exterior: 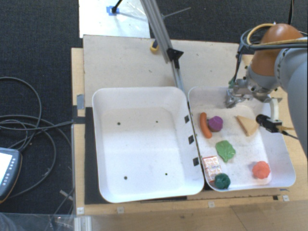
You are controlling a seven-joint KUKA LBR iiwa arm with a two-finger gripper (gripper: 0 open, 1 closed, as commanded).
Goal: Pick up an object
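Note:
The right bin (285, 154) holds several small items: an orange sausage (205, 124), a purple lump (215, 123), a tan wedge (247, 125), a green leafy piece (225, 150), a red-and-white packet (211, 167), a dark green ball (222, 180) and an orange-red ball (261, 170). My gripper (234, 98) hangs over the far part of this bin, above bare floor, behind the purple lump and left of the wedge. Nothing shows between its fingers.
The left bin (103, 143) stands beside the right one, joined by black clips (190, 139). A slanted metal pole (161, 30) crosses the bench behind the bins. Cables and a pendant (7, 170) lie on the floor at left.

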